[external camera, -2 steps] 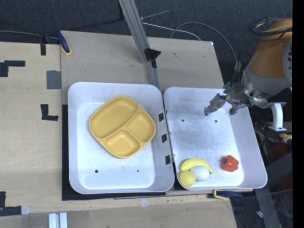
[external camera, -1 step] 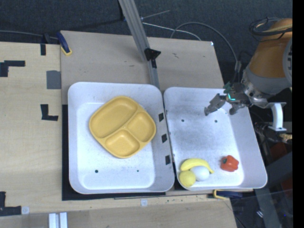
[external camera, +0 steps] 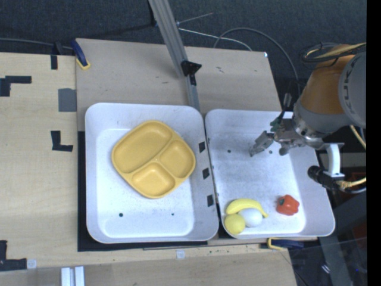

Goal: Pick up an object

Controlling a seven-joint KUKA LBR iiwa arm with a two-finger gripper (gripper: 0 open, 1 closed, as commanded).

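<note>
Camera view gives you both bins from above, so read it from the left. A pale wooden bench (external camera: 36,177) carries a few dark tape marks, and on it the left white shallow bin (external camera: 101,219) holds a yellow plastic plate with three compartments (external camera: 153,158), lying flat and turned at an angle near the bin's middle. A grey metal pole (external camera: 169,31) slants down from the top and ends at the seam between the bins.

In the right white shallow bin (external camera: 238,159) you have the loose things clustered along the near edge: a yellow curved banana-shaped toy (external camera: 245,205), a round yellow lemon-like ball (external camera: 234,223) just below it, and a small white egg-shaped piece (external camera: 253,218) touching both. A small red pepper-shaped toy (external camera: 287,204) sits apart to their right.

Your two-finger gripper (external camera: 270,145) hangs over the upper part of this bin, its fingers spread wide with nothing between them, above bare bin floor. The toys lie well below it in the view, toward the near edge. The grey arm with its orange band (external camera: 324,94) comes in from the right. Beyond the bench, dark carpet (external camera: 89,8) and loose cables (external camera: 250,37) show.
</note>
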